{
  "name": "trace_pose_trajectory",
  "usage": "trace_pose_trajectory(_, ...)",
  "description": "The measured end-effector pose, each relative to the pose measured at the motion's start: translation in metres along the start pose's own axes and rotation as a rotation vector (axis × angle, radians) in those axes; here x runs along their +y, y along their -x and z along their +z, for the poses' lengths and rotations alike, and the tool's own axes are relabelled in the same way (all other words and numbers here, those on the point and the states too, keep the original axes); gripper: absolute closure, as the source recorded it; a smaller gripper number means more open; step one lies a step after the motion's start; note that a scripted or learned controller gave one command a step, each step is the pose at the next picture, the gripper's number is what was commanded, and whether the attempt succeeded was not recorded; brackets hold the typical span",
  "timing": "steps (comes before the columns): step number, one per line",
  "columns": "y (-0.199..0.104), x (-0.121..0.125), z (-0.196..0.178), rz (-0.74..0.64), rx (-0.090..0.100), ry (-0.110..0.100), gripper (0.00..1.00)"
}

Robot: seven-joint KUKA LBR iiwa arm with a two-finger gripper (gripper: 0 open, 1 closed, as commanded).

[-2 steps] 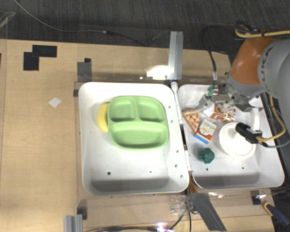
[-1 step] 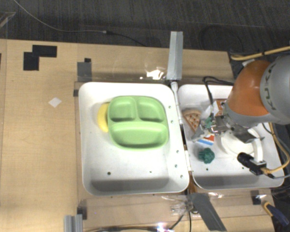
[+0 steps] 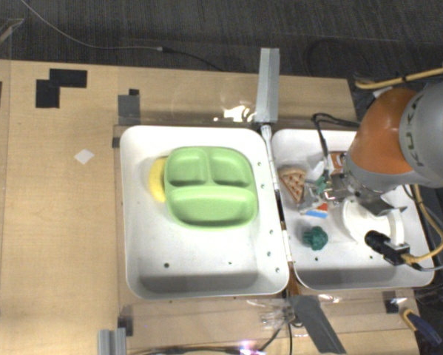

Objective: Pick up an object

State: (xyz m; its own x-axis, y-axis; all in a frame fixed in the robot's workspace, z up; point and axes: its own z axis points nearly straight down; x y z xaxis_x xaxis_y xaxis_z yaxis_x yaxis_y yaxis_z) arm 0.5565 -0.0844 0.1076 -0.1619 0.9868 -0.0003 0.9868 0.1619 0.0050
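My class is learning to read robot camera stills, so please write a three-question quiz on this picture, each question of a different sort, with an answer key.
1. True or false: the green divided plate lies in the right bin.
2. Which object lies partly under the plate's left edge? A) a yellow banana-like object B) a red cup C) a blue spoon
3. Fill in: the small dark green object lies in the ______ bin.

Key
1. False: it lies in the left bin.
2. A.
3. Right, below the gripper, whose arm reaches over that bin.
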Motion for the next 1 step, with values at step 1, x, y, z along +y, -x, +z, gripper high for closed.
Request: trace_pose_trajectory(1,-0.0518,0.0698,-0.0763,0.054,0.0,-0.002,1.0)
